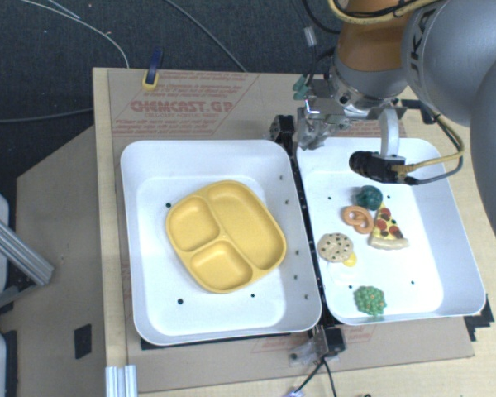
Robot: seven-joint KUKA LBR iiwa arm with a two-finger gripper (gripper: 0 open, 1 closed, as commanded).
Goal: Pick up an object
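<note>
Dark carpeted floor [50, 64], loose grey cables [83, 23], brown cardboard sheet [190, 98], aluminium rail [16, 246]

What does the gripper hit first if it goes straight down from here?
Probably the white floor at the top-left corner of the right bin, near the divider. The gripper hangs above it; the toys lie farther off. Depth is uncertain.

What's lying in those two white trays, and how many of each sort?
Yellow divided plate, in the left bin: 1
Toy foods in the right bin: 5 (teal lump, pretzel, pizza slice, cookie, green broccoli-like piece)
Total: 6
</note>
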